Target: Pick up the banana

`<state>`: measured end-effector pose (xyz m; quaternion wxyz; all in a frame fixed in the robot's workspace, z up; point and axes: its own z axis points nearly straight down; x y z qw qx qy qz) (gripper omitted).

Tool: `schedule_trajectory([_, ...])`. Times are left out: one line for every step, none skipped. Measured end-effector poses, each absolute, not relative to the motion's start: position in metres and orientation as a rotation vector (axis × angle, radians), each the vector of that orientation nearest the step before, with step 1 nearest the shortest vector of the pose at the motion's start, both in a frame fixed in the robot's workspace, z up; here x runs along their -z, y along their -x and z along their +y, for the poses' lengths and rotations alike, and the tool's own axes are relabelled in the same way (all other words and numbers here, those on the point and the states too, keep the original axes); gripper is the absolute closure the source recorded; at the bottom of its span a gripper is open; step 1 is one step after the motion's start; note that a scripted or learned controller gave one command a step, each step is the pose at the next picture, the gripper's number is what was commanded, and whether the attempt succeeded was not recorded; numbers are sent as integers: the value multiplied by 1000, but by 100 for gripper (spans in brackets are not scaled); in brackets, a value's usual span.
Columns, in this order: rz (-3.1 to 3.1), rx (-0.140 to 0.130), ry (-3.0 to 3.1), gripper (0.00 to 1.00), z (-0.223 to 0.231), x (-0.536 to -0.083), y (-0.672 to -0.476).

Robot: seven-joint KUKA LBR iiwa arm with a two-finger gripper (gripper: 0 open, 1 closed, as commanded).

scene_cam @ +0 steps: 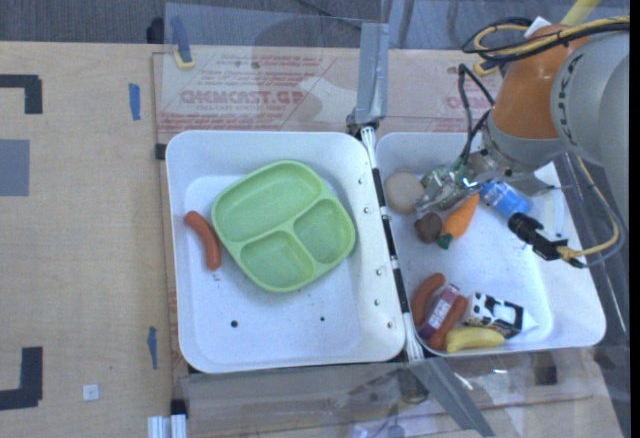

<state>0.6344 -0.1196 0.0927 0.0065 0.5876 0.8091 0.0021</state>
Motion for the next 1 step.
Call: schedule_trajectory([2223, 0, -2220, 0, -176, -85, -547])
